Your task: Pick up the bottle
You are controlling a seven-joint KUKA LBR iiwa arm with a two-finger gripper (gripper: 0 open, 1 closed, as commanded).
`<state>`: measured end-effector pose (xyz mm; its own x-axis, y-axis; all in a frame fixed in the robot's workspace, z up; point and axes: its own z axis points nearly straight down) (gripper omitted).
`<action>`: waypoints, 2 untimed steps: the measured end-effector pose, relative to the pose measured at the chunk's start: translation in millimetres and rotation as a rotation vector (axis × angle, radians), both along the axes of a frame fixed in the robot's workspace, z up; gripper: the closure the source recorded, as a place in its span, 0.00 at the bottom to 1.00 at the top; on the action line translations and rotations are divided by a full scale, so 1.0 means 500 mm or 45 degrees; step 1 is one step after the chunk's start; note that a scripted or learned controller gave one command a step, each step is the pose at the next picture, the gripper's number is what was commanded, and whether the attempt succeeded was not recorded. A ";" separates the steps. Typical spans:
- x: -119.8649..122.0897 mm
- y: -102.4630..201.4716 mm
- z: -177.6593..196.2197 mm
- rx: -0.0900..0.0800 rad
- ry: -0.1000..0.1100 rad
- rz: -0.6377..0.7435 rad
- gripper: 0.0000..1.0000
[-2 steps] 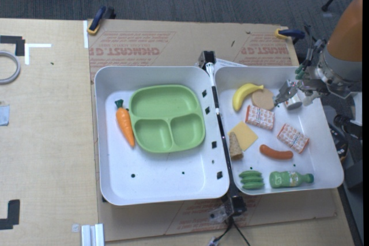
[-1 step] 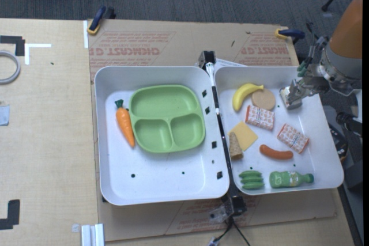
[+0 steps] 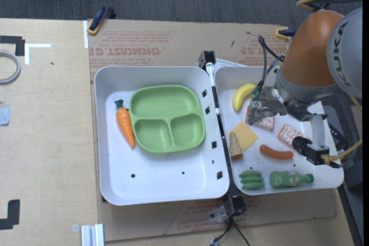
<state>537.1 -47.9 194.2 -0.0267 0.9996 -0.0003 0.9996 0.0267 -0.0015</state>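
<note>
A green bottle (image 3: 290,180) lies on its side near the front edge of the right bin (image 3: 331,181), cap pointing right. My gripper (image 3: 260,110) hangs over the middle of the right bin, above a red-and-white packet, well behind the bottle and to its left. The arm's grey and orange wrist covers the bin's back right part.
The right bin also holds a banana (image 3: 243,95), a cheese wedge (image 3: 245,136) beside a bread slice (image 3: 235,147), a sausage (image 3: 275,152), a second red-and-white packet (image 3: 286,134) and green pea pods (image 3: 251,179). The left bin (image 3: 109,181) holds a green divided plate (image 3: 167,118) and a carrot (image 3: 124,124).
</note>
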 end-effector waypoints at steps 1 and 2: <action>-0.105 0.124 -0.005 0.000 0.001 -0.037 1.00; -0.119 0.315 0.049 0.000 -0.002 0.145 1.00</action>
